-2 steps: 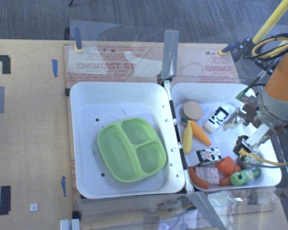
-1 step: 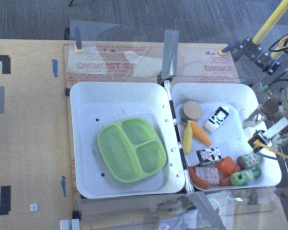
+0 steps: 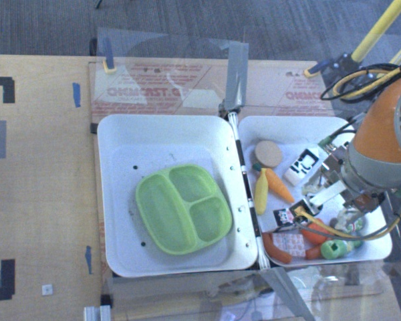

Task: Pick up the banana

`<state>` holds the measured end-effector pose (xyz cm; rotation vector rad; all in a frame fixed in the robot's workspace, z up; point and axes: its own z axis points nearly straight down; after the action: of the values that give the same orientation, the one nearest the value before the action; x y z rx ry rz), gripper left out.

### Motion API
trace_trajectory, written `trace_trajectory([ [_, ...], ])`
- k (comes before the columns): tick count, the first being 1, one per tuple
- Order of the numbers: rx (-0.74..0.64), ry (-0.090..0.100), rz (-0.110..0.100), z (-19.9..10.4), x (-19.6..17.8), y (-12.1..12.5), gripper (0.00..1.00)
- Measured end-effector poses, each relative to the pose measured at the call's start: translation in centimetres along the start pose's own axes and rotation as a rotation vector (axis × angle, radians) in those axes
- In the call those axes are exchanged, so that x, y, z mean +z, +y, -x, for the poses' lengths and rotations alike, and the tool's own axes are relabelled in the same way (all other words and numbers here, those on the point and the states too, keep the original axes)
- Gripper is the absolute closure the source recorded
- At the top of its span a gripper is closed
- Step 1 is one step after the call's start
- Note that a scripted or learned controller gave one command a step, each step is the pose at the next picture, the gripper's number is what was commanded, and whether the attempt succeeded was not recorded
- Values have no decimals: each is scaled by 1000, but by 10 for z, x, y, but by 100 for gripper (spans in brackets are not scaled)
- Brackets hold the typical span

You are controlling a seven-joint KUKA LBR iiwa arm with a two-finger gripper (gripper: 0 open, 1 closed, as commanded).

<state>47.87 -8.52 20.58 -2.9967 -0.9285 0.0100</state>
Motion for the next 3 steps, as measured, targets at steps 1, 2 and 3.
trace_trajectory([
  [1, -97, 1, 5, -32, -134, 17, 0],
  [2, 30, 0, 1, -11, -18, -16, 0],
  [3, 27, -4, -1, -11, -27, -17, 100],
])
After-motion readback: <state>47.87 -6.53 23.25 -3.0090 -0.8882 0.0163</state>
